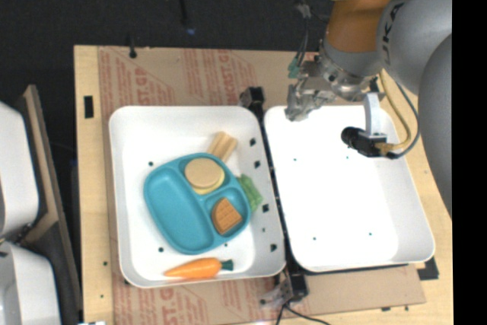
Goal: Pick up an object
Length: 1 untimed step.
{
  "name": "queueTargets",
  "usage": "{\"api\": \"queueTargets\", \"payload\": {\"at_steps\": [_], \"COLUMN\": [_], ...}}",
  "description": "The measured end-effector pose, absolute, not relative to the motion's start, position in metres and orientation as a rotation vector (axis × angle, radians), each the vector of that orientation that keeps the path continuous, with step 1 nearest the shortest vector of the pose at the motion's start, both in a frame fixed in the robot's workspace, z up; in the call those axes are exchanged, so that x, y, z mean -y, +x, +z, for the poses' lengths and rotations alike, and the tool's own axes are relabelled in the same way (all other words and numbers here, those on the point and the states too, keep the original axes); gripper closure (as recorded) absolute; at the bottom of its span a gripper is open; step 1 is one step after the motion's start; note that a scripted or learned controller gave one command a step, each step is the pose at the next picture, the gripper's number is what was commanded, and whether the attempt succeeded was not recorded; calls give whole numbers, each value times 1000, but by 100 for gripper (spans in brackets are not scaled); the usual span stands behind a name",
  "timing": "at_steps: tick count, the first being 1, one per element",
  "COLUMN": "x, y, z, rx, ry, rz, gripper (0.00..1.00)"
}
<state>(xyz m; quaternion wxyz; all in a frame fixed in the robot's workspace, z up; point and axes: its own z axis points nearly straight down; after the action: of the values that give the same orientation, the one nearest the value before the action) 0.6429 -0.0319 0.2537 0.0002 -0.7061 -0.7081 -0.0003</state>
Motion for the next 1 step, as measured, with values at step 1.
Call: {"api": "queueTargets", "payload": {"at_steps": [1], "x": [-23], "y": [653], "z": [240], "rx": [2225], "ry": [-2217], "rz": [0], "gripper": [100]}}
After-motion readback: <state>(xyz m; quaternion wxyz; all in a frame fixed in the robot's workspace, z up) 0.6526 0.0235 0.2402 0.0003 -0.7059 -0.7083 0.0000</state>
